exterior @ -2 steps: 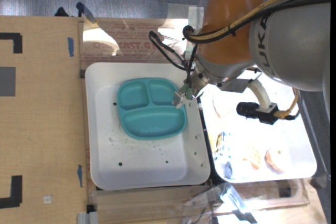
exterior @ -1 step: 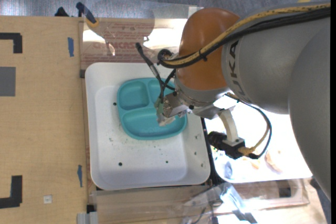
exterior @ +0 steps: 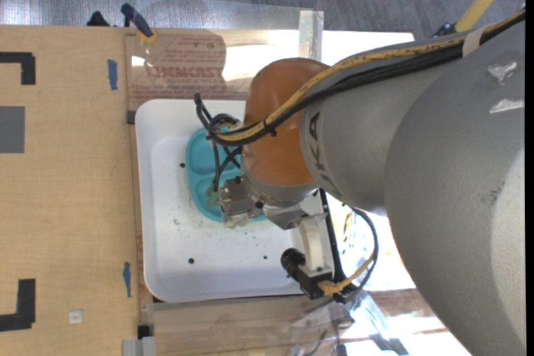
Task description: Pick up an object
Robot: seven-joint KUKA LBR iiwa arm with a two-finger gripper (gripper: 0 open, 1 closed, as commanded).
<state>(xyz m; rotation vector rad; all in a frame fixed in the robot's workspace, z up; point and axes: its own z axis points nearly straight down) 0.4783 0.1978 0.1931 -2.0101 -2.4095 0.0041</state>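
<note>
The shallow white plastic bin (exterior: 167,246) looks smooth and faintly glossy, its floor speckled with small dark marks. In it lies a teal plastic dish-like object (exterior: 200,167), smooth with a soft sheen. The big grey arm (exterior: 434,179) has a matt, painted-metal look, while its orange band (exterior: 279,129) is smooth and slightly shiny, like moulded plastic. Black rubbery cables (exterior: 221,133) and a yellow-and-black braided hose (exterior: 375,58) run along it. To the left, the pale brown board (exterior: 62,179) on the bench looks like matt cardboard or fibreboard, with bits of blue tape (exterior: 112,73). A clear glossy plastic sheet (exterior: 183,62) with red print lies above the bin.
</note>
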